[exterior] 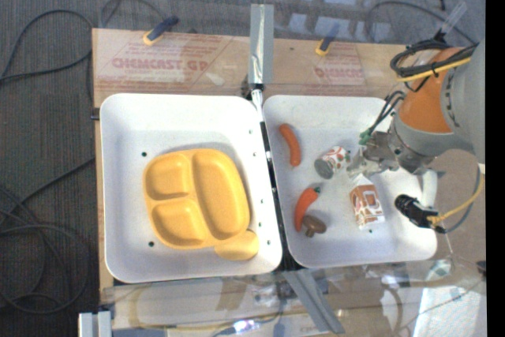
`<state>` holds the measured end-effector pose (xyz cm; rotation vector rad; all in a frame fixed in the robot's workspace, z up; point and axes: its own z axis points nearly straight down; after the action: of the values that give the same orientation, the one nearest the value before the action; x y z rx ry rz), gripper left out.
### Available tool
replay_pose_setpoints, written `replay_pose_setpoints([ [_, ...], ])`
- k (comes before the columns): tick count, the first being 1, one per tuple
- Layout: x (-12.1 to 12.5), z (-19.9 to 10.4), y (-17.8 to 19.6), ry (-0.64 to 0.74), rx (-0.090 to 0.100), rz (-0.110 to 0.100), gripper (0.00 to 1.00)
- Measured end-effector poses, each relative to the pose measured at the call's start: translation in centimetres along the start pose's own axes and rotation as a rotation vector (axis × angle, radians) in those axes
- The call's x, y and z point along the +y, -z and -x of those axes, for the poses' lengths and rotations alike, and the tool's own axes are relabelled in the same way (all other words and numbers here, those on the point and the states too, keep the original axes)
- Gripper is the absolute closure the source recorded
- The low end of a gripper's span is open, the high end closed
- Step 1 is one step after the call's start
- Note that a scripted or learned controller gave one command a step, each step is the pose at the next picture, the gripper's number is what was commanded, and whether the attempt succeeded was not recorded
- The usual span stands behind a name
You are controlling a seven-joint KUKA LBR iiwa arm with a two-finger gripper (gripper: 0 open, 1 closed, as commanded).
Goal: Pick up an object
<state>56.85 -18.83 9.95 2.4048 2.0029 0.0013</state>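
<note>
You are watching the pincer point(359, 162) hovering low in the right bin point(410, 249), just beside the small can point(332, 161) lying on its side, seemingly lining up a grasp, though its spread cannot be told.

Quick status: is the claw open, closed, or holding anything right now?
Claw: cannot be told; it sits low in the right bin, beside the can.

yellow tray point(197, 197) left bin, carrot point(305, 205) right
</note>
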Motion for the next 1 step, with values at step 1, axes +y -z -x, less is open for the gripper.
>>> replay_pose_setpoints([
  [1,5.9,-7.08,-0.85,-0.205,0.004,0.003,1.0],
])
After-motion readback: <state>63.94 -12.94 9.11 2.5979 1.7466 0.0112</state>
